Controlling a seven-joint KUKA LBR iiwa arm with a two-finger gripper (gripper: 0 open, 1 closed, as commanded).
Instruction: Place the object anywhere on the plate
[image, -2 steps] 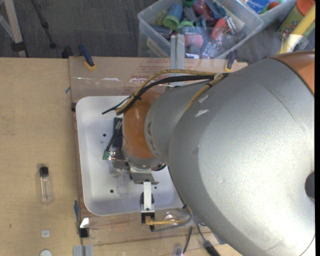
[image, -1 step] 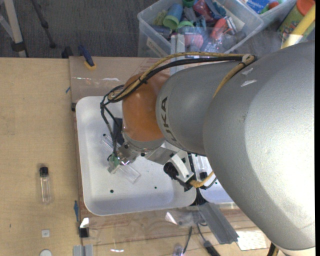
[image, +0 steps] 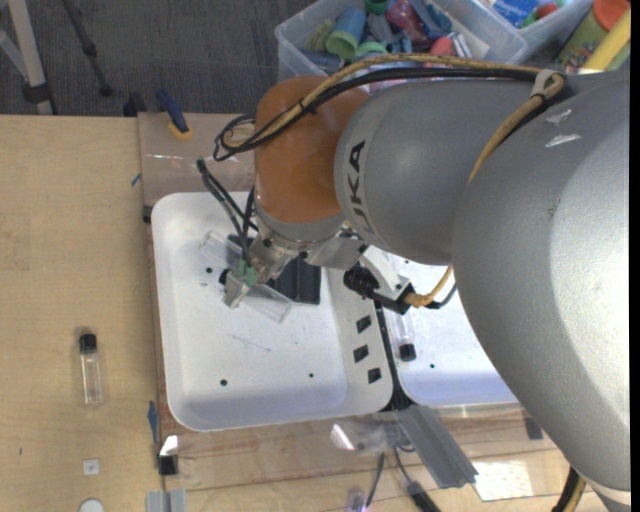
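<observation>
Reaching down over the left white bin (image: 200, 390), the grey KUKA arm (image: 450, 160) hung its gripper (image: 243, 280) low above the bin's floor, toward the far side of that bin. A small green object (image: 241, 270) sat right at the gripper's tip, with a clear, flat plastic-looking piece (image: 268, 300) lying just beside it on the bin's floor; which of the two was the task's object was hard to tell from this slant, though the green one seemed likelier. It looked small and light, probably rigid, and likely smooth enough to slip, so a hold across its narrow middle would seem safest. Whether the claw was spread or closed could not be made out, as the wrist and its cables (image: 225, 190) hid the tip, and no hold on the green object could be confirmed. No plate could be picked out near the bin. A small clear vial (image: 90, 368) lay on the wooden bench (image: 60, 220), well apart from the bin's left rim.
</observation>
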